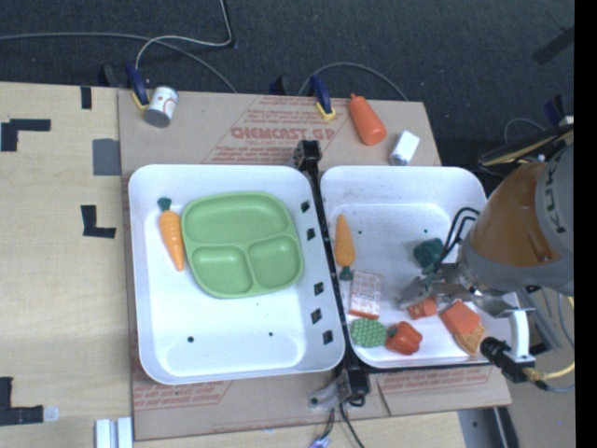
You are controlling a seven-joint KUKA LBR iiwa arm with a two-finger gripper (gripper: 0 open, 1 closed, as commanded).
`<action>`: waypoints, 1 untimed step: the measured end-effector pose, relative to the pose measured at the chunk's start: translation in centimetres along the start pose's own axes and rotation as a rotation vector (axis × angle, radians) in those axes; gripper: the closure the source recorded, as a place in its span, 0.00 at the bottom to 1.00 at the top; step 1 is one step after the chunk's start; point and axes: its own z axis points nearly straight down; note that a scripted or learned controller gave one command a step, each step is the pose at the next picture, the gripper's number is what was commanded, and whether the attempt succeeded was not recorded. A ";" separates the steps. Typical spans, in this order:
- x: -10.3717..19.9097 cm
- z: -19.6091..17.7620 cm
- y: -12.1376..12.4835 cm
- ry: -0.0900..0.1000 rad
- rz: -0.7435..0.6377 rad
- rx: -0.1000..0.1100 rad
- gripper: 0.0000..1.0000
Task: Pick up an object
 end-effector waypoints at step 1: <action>7.2 -8.8 4.9 0.005 -0.003 0.008 1.00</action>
